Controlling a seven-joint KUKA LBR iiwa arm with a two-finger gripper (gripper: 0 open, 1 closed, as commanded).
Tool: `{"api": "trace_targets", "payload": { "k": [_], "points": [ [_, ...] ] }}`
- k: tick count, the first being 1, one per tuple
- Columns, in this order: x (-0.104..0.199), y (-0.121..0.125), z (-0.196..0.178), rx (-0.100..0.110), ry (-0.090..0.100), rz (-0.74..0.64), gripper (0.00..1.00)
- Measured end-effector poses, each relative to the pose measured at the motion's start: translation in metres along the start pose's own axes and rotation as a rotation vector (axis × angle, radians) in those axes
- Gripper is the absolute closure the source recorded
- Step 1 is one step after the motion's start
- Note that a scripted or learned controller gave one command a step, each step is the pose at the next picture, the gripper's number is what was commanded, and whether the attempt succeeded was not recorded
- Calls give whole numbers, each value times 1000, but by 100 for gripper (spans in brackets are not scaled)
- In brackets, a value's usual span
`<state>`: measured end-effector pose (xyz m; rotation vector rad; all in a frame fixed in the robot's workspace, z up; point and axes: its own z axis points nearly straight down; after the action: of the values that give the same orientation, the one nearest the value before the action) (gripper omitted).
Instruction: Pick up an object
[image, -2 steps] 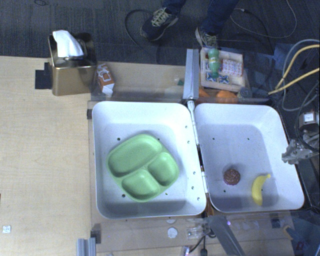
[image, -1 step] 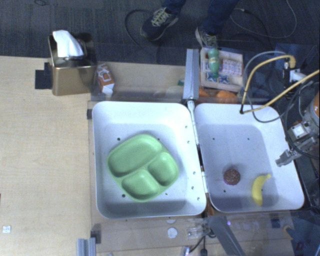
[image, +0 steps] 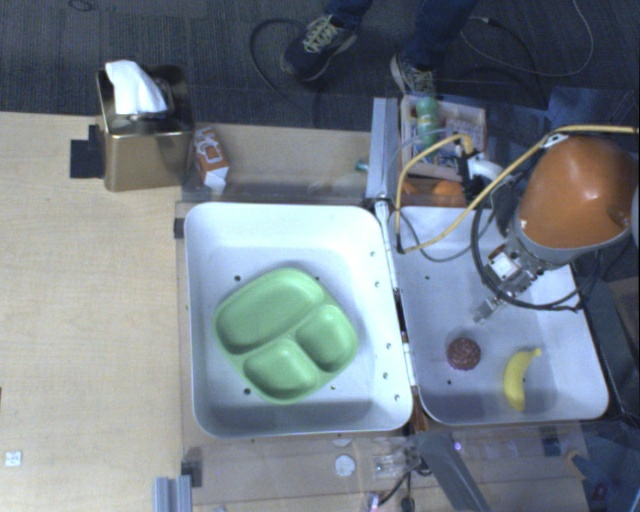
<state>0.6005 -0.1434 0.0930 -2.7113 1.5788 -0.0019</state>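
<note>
Left bin (image: 205, 300): white
Right bin (image: 575, 395): white
Plate with three parts (image: 287, 334): light green
Banana (image: 517, 377), just below the hand: yellow
Round thing (image: 463, 352), down and left of the hand: dark reddish brown, speckled
Arm band (image: 580, 195): orange
Cable (image: 430, 160): yellow
Bench (image: 85, 330): pale wood
Tissue box (image: 140, 145): gold-brown, white tissue

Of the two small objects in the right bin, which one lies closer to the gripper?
The round brown object lies closer to the gripper. The yellow banana rests farther away, toward the bin's front right corner.
</note>
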Motion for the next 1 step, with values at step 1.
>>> {"api": "trace_targets", "payload": {
  "k": [1],
  "points": [
    [-25, -35, -323, 20, 9, 47, 100]
  ]
}}
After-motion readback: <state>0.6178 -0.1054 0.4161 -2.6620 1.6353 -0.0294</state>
